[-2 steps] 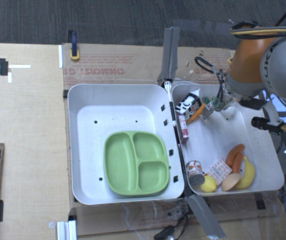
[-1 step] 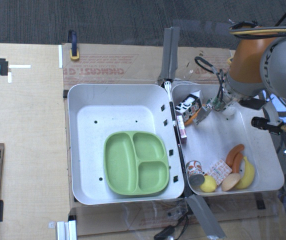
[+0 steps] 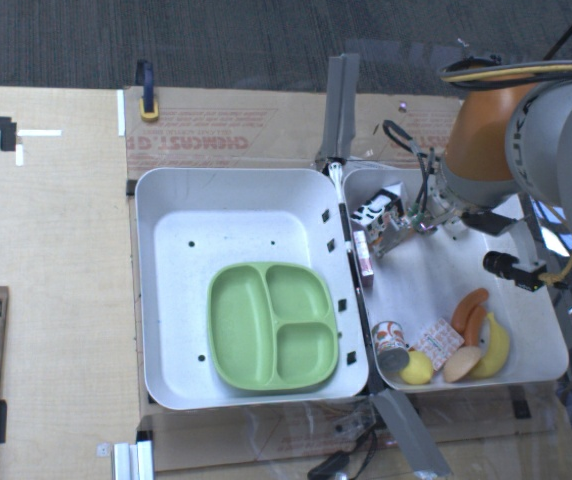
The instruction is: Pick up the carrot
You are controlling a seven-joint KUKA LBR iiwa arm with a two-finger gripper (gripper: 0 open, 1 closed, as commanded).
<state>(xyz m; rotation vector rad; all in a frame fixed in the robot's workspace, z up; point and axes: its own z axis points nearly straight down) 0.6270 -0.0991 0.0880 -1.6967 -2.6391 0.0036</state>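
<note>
The carrot [image 3: 470,311] is a short orange piece lying in the right bin [image 3: 421,278], near its front right corner, just above a yellow banana [image 3: 497,348]. My gripper [image 3: 388,230] hangs low over the back left part of that same bin, close to the divider wall. It is well apart from the carrot, up and to the left of it. Nothing from the pile is seen at the gripper.
The left bin [image 3: 166,268] holds a green divided plate [image 3: 272,325]. Beside the carrot lie a lemon [image 3: 418,369], a small can [image 3: 388,336], a patterned packet [image 3: 440,340] and a tan oval piece [image 3: 461,365]. A pink stick [image 3: 365,259] rests along the divider.
</note>
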